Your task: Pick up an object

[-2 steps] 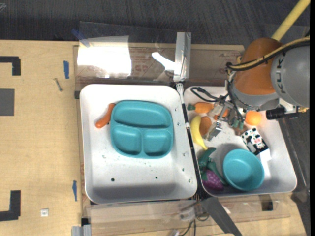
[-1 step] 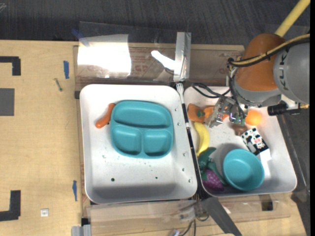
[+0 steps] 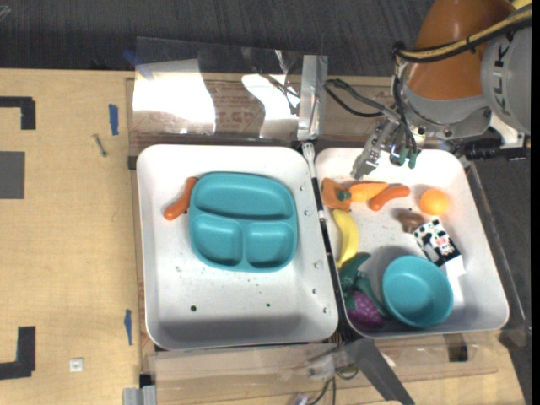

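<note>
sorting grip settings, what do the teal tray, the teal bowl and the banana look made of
Teal divided tray: looks like moulded plastic, matte, uniform colour with soft rounded compartments.
Teal bowl: likely the same plastic, smooth, with a faint sheen on the rim.
Banana: probably a plastic or rubber toy, evenly yellow and slightly glossy; real fruit cannot be ruled out.

Two white bins (image 3: 160,310) sit on a pale tan wood surface (image 3: 59,226) marked with black corner shapes and bits of blue tape. A teal divided plate (image 3: 243,219) has an orange sausage-like piece (image 3: 179,199) at its left edge. Right of the plate lie a yellow banana (image 3: 345,234), an orange carrot (image 3: 364,192), an orange fruit (image 3: 434,202), a small brown item (image 3: 411,220), a black-and-white cow-patterned toy (image 3: 435,240), a teal bowl (image 3: 416,289) and purple grapes (image 3: 364,307). The arm (image 3: 456,49) is orange and grey.
</note>
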Robot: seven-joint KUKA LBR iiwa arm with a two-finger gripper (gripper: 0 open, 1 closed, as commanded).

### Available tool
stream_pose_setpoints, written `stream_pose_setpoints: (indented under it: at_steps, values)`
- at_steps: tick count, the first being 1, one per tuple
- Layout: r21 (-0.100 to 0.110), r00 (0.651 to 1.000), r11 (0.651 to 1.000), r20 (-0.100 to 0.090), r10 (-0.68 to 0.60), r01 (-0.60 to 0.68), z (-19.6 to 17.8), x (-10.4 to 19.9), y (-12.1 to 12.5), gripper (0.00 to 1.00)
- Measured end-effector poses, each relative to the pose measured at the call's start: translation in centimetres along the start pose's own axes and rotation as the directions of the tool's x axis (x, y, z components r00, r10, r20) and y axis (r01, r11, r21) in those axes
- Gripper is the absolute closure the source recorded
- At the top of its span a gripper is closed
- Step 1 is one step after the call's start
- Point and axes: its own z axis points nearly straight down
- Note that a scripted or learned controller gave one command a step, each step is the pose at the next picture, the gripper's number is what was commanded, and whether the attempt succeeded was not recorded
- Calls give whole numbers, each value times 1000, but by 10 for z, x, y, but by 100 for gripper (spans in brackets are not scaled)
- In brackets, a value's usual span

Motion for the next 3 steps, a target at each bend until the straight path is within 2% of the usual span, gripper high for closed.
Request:
stream_pose_setpoints:
  at_steps: [1,2,3]
  values:
    - [4,990,990,-6,-144,144,-50,-22,-6,100]
    - [4,989,989,-9,-145,145,-48,-21,-6,0]
    - [6,982,982,-20,-188,188,40,0,-54,0]
